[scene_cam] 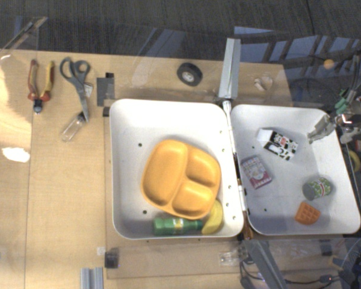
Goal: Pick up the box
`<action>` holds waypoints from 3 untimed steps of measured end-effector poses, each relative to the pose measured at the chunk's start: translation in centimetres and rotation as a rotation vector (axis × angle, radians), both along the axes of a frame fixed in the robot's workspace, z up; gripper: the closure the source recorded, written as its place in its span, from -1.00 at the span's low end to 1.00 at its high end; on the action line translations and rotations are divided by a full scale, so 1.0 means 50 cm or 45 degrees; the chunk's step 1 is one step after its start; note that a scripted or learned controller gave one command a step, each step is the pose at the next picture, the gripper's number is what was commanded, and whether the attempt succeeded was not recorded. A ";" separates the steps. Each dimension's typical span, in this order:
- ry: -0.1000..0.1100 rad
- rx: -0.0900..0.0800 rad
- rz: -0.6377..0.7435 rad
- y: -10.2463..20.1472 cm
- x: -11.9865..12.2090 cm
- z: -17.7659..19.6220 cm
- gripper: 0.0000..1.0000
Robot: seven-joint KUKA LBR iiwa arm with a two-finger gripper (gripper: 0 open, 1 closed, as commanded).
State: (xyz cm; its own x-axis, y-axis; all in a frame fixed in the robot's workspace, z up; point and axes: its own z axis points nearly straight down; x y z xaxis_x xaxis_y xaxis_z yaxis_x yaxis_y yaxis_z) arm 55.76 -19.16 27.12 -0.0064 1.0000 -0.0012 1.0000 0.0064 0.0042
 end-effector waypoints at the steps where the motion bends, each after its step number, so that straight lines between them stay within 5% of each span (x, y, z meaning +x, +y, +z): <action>1: -0.021 -0.002 0.003 0.140 0.028 -0.338 -1.00; 2: -0.031 -0.004 -0.102 0.203 0.015 -0.351 -1.00; 3: -0.037 0.000 -0.171 0.206 -0.015 -0.351 -1.00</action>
